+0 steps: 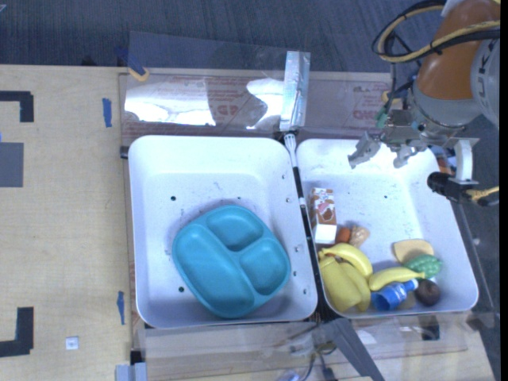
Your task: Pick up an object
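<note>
Gripper (pixel 383 151) hangs spread and empty over right bin (pixel 460 236); nothing picked yet, with bananas (pixel 349 262) and other toys clustered well below it, toward the near rim.

Both bins (pixel 151 213) are white. The divided plate (pixel 230 258) is turquoise blue. A yellow banana (pixel 394 276) lies beside a yellow pepper (pixel 343 286), a blue cup (pixel 390 296) and a red-brown packet (pixel 323 207). The arm (pixel 456 62) shows orange above grey.
</note>
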